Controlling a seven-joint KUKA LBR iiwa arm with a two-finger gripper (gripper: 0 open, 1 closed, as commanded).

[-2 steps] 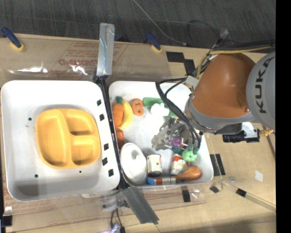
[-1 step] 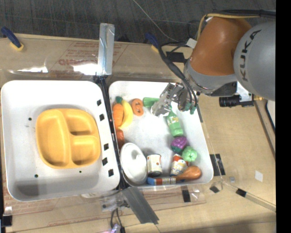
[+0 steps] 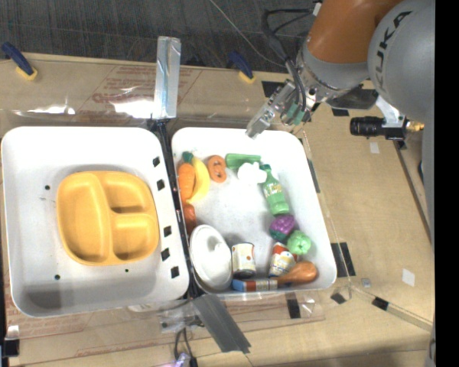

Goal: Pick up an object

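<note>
End effector (image 3: 262, 121): hangs over the far rim of the right bin, tilted down toward the left; whether it is released or clenched cannot be told, and nothing shows in its grasp.
Arm (image 3: 352, 29): grey with an orange band, reaching in from the upper right.
Right bin (image 3: 315, 197): white, holding a crowd of small toy items.
Far end of right bin: a green bottle (image 3: 274, 193) lying lengthwise, a white piece (image 3: 252, 173) just beside its top, a green bar (image 3: 242, 160) near the far wall.
Far left corner of right bin: an orange carrot (image 3: 186, 180) against a yellow banana (image 3: 201, 180), with a small orange toy (image 3: 216, 169) next to them.
Right side of right bin: purple grapes (image 3: 282, 225), then a green vegetable (image 3: 299, 243) just below them.
Near end of right bin: a white bowl (image 3: 209, 257), a small can (image 3: 243, 259), a small bottle (image 3: 280, 261), a brown drumstick (image 3: 300, 273), all close together.
Left bin (image 3: 23, 205): white, with a yellow divided tray (image 3: 107, 215) lying flat in its middle.
Counter (image 3: 367, 205): tan board under both bins, marked with strips of black tape.
</note>
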